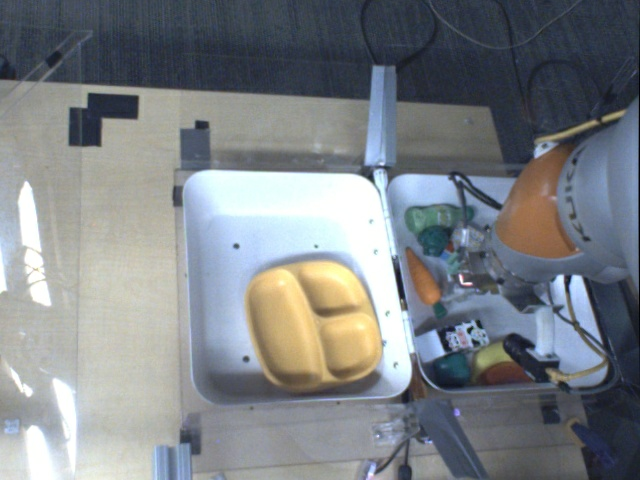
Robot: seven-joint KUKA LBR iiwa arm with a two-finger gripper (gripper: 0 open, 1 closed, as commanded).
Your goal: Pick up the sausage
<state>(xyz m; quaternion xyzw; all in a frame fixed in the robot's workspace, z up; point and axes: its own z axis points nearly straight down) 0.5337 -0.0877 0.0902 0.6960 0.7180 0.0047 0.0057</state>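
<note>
In the right bin (590,313), a reddish-brown elongated piece (508,374) lies at the front edge; it looks like the sausage, partly tucked under a yellow piece (492,357). My gripper (466,266) hangs low over the middle of this bin, below the orange band (535,213) of the arm. It is well behind the sausage and just right of an orange carrot (424,277). The wrist and cables hide its tips.
Green toys (436,226) sit at the back of the right bin, and a dark green one (451,369) at the front. A small black-and-white box (461,336) lies between. The left bin (215,218) holds a yellow compartment tray (312,323).
</note>
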